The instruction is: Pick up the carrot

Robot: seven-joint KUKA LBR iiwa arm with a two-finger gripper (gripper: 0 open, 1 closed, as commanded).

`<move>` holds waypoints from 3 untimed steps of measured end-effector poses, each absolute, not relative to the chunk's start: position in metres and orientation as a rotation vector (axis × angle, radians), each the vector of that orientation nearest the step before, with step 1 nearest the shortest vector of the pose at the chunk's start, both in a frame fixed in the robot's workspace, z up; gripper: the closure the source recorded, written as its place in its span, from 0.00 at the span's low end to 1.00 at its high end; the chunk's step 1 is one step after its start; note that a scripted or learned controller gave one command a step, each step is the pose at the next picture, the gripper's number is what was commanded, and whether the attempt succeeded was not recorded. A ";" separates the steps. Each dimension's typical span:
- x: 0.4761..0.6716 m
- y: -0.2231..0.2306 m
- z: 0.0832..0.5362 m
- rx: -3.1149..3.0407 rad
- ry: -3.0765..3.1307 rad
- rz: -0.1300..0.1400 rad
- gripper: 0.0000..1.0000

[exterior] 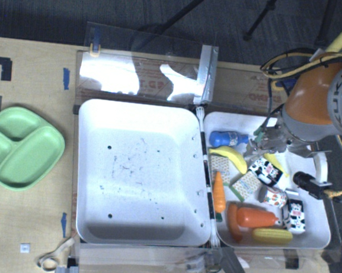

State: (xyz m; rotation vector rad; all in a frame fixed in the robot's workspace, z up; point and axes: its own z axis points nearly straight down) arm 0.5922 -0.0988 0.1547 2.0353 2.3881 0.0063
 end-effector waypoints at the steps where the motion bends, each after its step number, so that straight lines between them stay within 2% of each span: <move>1: 0.589 -0.125 0.117 2.131 2.286 0.023 1.00; 2: 0.543 -0.143 0.185 2.298 2.141 0.001 1.00; 3: 0.514 -0.140 0.135 2.738 1.541 0.003 1.00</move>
